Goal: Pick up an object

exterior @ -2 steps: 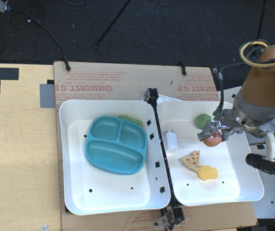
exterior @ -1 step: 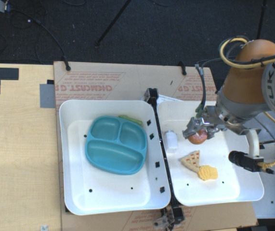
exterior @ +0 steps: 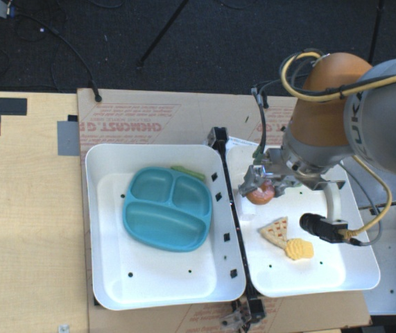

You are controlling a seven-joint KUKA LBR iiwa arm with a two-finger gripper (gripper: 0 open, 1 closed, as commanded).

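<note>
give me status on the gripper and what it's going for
Gripper low in right bin, over red-orange toy. No confirmed hold. Waffle wedge and yellow piece nearby, apart.

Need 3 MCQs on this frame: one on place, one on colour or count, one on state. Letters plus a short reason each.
1. Where does the divided plate lie?
A. in the left bin
B. in the right bin
C. on the cardboard outside the bins

2. What colour is the divided plate?
A. red
B. teal
C. black

3. How does the gripper stand to the round orange-red object?
A. far off, over the left bin
B. directly above it, at the right bin's upper left
C. parked outside both bins

Answers:
1. A, the plate sits wholly inside the left bin's walls.
2. B, its surface is blue-green all over.
3. B, the gripper's tip overlaps the top of the object, near the divider between the bins; whether it grips the object cannot be told.
</note>
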